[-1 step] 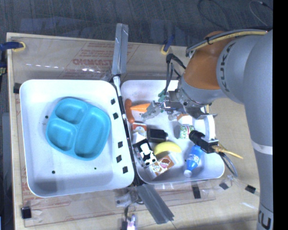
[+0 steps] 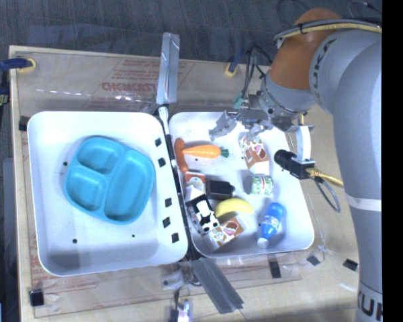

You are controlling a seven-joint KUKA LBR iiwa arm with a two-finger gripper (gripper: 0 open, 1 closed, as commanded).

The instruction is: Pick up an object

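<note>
Dark carpet all around, with a wooden counter (image 2: 87, 79) bearing two shallow white bins side by side. Left bin (image 2: 47, 180): one blue divided tray (image 2: 109, 178) lying flat near its middle. Right bin (image 2: 302, 213): a heap of small things. Taking the toy carrot (image 2: 203, 151) as landmark: a small carton (image 2: 254, 152) just right of it, a black block (image 2: 219, 188) below, a banana (image 2: 232, 207) lower still, a blue bottle (image 2: 271, 221) to the lower right, a cow-patterned box (image 2: 205, 215) below near the bin's left wall. Grey arm with orange band (image 2: 297, 62) reaching in from the right. Gripper (image 2: 238, 123) hanging just above and right of the carrot, near the carton, fingers spread apart, nothing between them.
</note>
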